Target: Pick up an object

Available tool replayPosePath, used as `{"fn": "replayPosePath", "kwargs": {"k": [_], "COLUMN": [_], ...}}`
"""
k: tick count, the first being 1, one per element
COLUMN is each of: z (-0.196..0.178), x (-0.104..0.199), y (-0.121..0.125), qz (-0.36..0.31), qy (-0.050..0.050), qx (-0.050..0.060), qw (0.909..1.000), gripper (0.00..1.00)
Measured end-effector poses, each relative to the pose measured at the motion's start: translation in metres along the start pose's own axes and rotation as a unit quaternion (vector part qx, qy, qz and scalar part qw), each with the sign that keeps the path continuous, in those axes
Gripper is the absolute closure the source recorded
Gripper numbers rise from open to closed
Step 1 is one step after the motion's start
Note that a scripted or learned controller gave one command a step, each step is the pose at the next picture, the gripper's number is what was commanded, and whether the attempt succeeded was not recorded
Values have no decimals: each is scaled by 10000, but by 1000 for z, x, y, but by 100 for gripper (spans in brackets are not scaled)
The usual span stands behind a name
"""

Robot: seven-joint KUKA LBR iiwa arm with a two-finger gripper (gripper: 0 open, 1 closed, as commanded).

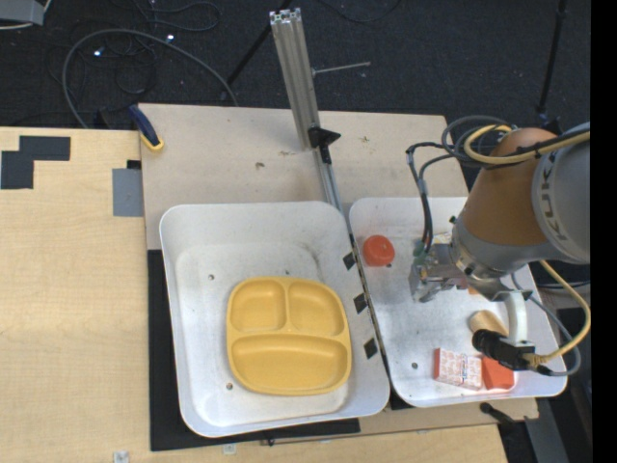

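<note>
camera view: the hand (431, 285) hovers low in the right bin (405, 374), just right of the orange object (378, 250); i cannot tell how it is set. shifting squarely over that object before descending should give a surer grasp.

Dark floor behind a pale wood tabletop (67, 258).
Black cables (125, 41) loop across the floor (434, 27); a metal post (297, 75) rises slantwise.

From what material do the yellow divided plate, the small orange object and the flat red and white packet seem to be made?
The yellow divided plate looks like moulded plastic: uniform colour, soft sheen, rounded compartment ridges. The small orange object seems plastic or rubber; it is smooth and evenly coloured, but too small to be sure. The flat red and white packet appears to be printed cardboard or paper wrapping, judging by its flat shape and printed faces.
</note>
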State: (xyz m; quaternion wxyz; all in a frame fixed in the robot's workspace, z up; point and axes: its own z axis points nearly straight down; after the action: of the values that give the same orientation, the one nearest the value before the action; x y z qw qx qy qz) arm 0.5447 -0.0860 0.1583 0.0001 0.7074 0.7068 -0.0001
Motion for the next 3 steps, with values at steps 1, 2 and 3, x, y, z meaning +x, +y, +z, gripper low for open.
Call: {"fn": "replayPosePath", "kwargs": {"k": [1,2,3], "z": [-63,-96,-91], "x": [0,-1,43], "y": [1,2,-1], "qz": [-7,-10,-25], "qy": [0,0,10], "qx": [-16,-10,19], "qw": [10000,10000,10000], "gripper": [100,100,100]}}
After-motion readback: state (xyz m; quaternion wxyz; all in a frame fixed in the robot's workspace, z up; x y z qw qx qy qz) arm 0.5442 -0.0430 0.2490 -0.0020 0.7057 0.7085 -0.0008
